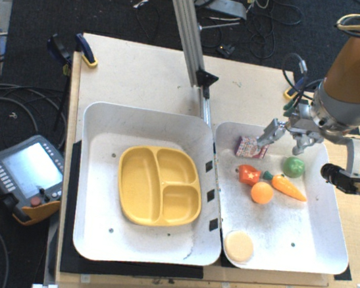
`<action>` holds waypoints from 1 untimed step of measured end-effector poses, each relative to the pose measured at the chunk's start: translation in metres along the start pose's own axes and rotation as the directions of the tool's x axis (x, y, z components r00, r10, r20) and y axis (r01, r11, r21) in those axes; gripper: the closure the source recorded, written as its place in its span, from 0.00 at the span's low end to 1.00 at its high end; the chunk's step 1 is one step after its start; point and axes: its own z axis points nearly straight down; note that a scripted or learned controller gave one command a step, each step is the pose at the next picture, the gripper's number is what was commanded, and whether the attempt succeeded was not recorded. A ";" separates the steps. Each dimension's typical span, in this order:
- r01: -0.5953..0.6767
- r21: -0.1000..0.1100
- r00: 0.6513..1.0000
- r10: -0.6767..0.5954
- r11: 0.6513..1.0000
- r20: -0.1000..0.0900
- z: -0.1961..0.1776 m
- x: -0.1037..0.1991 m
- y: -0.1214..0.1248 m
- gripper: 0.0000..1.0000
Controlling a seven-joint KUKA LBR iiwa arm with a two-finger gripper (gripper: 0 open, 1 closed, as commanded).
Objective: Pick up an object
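Observation:
My gripper (284,139) hangs over the back of the right bin (324,253), its two fingers spread open with nothing between them. One fingertip is just above and right of a small pink-and-white packet (247,146). A green ball (293,166) lies right below the other finger. Nearer the middle of the bin sit a red pepper-like toy (249,175), an orange ball (261,193) and an orange carrot (289,187). A pale round biscuit (239,246) lies at the bin's front left corner.
The left bin (88,227) holds a yellow divided tray (159,185). A slanted metal pole (189,31) rises from between the bins at the back. A teach pendant (24,176) lies on the floor at the left.

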 end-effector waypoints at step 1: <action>0.000 -0.001 1.000 0.000 1.000 0.000 0.000 0.000 0.000 0.00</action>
